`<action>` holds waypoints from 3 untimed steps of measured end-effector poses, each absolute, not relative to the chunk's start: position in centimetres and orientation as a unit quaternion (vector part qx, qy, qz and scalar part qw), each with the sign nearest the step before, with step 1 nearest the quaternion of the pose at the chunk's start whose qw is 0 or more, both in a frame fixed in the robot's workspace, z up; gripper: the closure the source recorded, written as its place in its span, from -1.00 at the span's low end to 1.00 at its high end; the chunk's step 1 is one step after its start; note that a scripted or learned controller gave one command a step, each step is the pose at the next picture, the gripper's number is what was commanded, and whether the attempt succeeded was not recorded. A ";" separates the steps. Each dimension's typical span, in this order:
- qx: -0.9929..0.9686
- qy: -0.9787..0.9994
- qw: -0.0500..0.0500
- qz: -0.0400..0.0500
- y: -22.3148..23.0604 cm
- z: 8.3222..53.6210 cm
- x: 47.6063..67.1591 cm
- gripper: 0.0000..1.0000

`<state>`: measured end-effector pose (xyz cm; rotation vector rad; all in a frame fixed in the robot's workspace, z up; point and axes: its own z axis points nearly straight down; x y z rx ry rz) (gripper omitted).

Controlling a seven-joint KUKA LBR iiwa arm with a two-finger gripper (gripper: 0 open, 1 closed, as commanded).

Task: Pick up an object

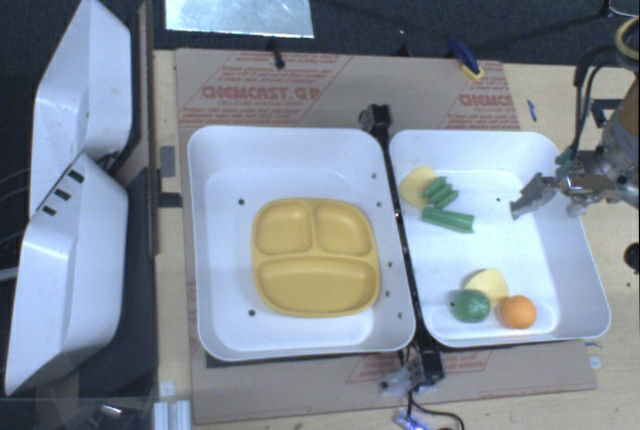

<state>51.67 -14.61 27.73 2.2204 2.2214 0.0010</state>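
Note:
The right bin [570, 263] holds several small toy foods. A pale yellow piece [414, 185] lies at its far left, with green bean pods [446, 217] lying partly against it. Near the front sit a yellow piece [490, 282], a green ball [470, 306] and an orange ball [518, 312], close together. My gripper [553, 205] hangs over the right bin's far right side, open, with only bin floor between its fingers. It is well apart from every object, with the beans to its left and the orange ball in front of it.
The left bin [215, 218] carries a yellow three-compartment plate [316, 255]. A black divider clamp [376, 117] sits between the bins. White bin lids [75, 178] lean at the far left. Cables cross the dark floor behind the bench.

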 end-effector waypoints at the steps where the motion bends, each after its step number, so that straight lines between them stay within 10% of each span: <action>1: 0.707 0.708 0.001 0.001 -14.6 28.8 51.7 1.00; 3: 0.707 0.707 -0.002 -0.001 -12.3 15.3 52.2 1.00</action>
